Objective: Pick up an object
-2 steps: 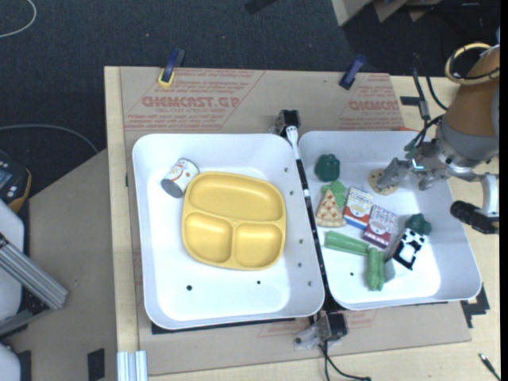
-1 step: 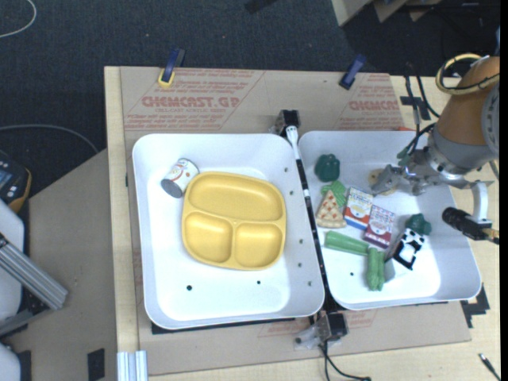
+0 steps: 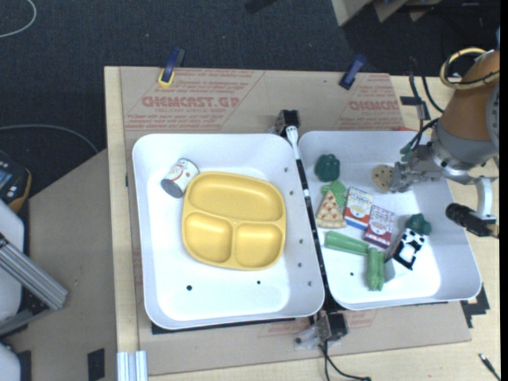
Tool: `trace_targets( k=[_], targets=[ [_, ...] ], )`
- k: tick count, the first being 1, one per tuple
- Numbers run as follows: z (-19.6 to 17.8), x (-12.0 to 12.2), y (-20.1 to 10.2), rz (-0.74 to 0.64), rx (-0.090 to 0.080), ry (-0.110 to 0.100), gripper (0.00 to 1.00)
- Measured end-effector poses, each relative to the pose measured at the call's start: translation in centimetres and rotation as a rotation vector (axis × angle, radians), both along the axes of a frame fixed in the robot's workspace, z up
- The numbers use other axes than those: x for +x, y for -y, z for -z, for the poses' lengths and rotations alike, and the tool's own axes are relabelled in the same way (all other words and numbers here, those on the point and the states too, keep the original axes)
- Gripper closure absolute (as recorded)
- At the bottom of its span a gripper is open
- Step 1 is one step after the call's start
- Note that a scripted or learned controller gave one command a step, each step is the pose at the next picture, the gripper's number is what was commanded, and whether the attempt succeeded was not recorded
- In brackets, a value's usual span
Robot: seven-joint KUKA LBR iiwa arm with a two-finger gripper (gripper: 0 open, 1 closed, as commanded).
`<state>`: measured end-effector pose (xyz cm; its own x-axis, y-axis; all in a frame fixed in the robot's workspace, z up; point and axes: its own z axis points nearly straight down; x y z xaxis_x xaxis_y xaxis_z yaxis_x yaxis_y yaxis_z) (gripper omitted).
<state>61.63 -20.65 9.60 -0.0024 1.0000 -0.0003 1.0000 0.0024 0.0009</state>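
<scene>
Lowest in the frame, we see two green pieces (image 3: pixel 367 256) in the right bin (image 3: pixel 452 280), then a pizza slice (image 3: pixel 329 208) (beside small cartons (image 3: pixel 369 217)). The yellow tray (image 3: pixel 234 219) fills the left bin (image 3: pixel 155 213). Farther up at right, the gripper (image 3: pixel 401 173) hovers by a cookie (image 3: pixel 382 176); we cannot tell how the jaws stand.

Grey KUKA arm with orange band (image 3: pixel 470 117) is cut off at the right edge. Its two-finger gripper (image 3: pixel 403 173) is too small and blurred to read. Round tan cookie-like disc (image 3: pixel 382 176) is partly covered by it.
</scene>
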Motion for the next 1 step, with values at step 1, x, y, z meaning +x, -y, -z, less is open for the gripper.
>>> trace_targets(
  k=[1],
  targets=[
    [-6.41,-0.13,-0.08,0.002,-0.003,0.006,1.00]
  ],
)
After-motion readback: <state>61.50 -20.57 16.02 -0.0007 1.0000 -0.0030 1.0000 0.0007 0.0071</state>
